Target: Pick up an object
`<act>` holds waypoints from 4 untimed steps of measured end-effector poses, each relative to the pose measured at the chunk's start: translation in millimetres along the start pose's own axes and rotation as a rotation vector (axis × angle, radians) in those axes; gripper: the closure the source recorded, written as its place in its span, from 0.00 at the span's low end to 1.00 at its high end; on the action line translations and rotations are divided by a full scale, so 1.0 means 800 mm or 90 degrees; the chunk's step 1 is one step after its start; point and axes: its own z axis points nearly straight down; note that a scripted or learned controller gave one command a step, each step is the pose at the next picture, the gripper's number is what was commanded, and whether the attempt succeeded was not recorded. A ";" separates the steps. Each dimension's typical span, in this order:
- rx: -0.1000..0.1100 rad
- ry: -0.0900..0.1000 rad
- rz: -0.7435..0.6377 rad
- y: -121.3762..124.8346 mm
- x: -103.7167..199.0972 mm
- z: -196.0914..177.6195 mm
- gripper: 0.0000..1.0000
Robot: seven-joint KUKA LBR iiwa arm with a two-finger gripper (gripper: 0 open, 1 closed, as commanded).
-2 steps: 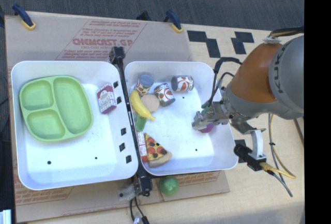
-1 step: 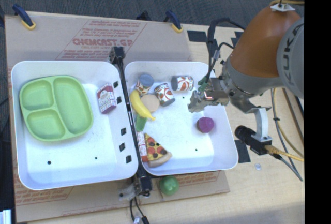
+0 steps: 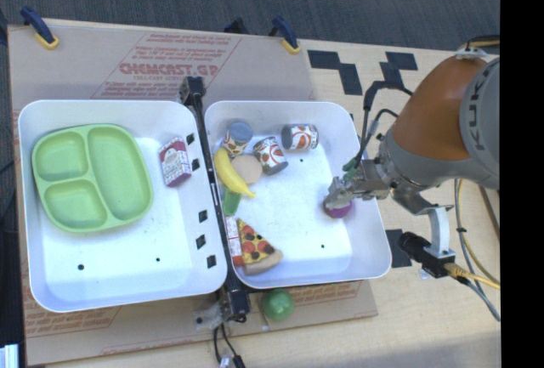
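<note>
Left bin (image 3: 51, 273): a green divided plate (image 3: 89, 178) by its left wall, a small red packet (image 3: 174, 162) near its right wall.
Right bin (image 3: 361, 230): banana (image 3: 231, 173), cans and a pizza slice (image 3: 252, 246) crowd its left half.
Purple object (image 3: 338, 206): near the right wall, lying right under the claw's tip.
Claw (image 3: 342, 190): low over that purple piece, coming from the right; how far it's open, I can't tell from here.
Next move: looks like a short straight drop, no sideways shift.
</note>
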 end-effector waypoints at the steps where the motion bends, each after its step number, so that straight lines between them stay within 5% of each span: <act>1: -0.003 0.001 -0.001 -0.012 0.073 -0.062 1.00; 2: -0.003 0.000 0.001 -0.013 0.051 -0.075 1.00; 3: 0.000 0.001 -0.001 0.045 0.022 0.003 1.00; 4: 0.000 0.000 -0.001 0.045 0.022 0.002 0.00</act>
